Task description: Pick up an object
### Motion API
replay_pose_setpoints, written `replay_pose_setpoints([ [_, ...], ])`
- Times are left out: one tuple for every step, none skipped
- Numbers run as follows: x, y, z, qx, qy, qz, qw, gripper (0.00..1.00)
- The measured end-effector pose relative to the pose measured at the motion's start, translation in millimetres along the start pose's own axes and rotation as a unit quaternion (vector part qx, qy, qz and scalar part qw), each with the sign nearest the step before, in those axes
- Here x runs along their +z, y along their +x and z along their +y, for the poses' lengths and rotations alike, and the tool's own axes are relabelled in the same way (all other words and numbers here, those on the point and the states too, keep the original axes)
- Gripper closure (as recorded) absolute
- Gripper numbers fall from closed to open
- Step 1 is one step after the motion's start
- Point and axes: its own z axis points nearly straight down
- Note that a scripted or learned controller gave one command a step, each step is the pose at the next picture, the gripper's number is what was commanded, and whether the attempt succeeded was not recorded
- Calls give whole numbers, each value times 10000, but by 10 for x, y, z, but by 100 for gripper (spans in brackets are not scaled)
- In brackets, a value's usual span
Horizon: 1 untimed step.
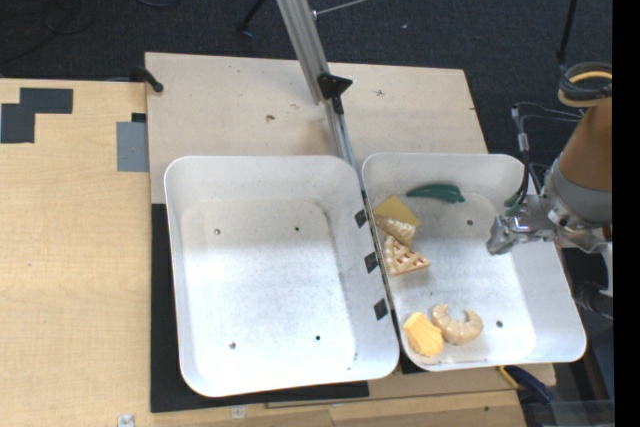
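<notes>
While the jaws, state unclear, hover by the right bin's right edge, its middle lies bare.

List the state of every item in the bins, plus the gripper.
Green pepper: lying flat near the right bin's far wall.
Yellow block: by the divider, touching the waffle.
Waffle: lying by the divider.
Croissant: lying near the front, beside the corn.
Corn: lying at the front.
Gripper: over the right bin's right side, holding nothing visible.
</notes>
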Motion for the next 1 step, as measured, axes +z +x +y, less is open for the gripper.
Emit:
replay_pose_setpoints([
  [-620, -48, -32, -1, -8, -5, 10000, 100],
])
